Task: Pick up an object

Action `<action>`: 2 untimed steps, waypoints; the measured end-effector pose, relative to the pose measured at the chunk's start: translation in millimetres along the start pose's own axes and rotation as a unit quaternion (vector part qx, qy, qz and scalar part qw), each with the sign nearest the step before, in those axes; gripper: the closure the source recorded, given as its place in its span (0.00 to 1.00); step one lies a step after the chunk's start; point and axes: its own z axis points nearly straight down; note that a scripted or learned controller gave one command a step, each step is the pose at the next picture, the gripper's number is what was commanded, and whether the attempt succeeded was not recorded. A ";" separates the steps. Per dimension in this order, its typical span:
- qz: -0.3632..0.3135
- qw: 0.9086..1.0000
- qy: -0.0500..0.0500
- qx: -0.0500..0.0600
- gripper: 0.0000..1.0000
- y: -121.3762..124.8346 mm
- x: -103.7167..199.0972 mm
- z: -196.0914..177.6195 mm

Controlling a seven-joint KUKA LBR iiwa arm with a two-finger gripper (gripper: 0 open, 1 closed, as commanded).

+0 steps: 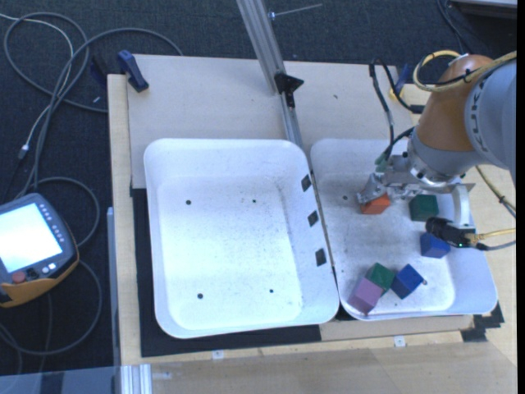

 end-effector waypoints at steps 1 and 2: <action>-0.001 1.000 0.000 0.002 1.00 -61.5 51.6 11.1; -0.003 1.000 0.000 -0.005 1.00 -25.2 121.5 -93.4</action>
